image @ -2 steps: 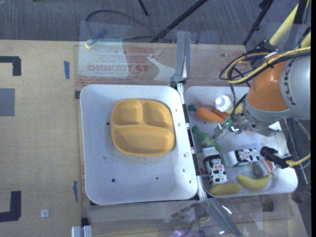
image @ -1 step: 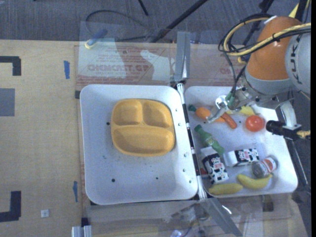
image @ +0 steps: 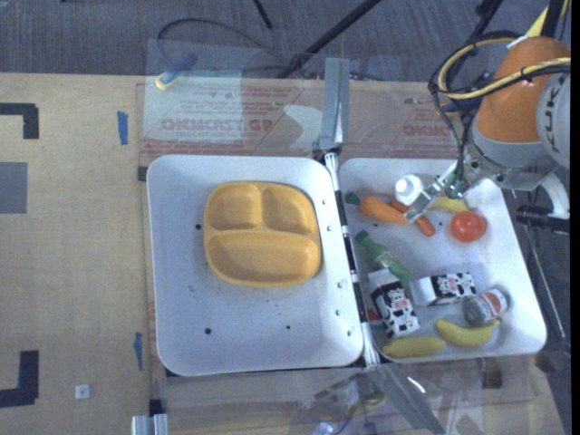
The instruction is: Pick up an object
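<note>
The gripper [image: 424,205] hangs low over the right bin [image: 526,270], just beside the carrot [image: 384,211] and the white bottle [image: 409,188], so it may close between them, and whether it holds anything I cannot tell.

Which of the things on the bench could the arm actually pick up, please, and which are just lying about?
Candidates to pick: carrot, tomato, green bottle, cow-print cartons, bananas, near the gripper.

Lying about: yellow divided plate, blue tape.
</note>
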### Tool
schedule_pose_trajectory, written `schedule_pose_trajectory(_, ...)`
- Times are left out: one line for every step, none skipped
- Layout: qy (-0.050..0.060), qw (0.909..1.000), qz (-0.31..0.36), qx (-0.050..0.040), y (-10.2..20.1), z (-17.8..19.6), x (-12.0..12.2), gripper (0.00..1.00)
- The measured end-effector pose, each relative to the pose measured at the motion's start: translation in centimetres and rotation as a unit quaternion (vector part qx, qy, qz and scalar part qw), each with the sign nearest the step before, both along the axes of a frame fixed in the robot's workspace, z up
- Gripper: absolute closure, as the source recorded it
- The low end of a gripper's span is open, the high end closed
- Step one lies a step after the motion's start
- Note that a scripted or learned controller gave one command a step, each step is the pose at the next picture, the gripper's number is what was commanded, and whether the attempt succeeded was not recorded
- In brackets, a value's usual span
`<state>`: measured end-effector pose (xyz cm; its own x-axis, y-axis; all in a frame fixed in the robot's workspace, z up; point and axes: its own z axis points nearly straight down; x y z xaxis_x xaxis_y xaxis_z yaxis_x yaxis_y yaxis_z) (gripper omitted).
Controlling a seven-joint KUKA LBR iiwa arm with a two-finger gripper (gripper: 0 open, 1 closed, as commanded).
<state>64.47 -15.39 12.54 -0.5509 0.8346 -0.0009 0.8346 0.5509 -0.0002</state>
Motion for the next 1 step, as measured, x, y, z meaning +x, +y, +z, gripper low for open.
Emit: schedule_pose_trajectory(0.0, 1.0, 0.0, 0.0, 0.0, 0.0, 0.0, 0.0)
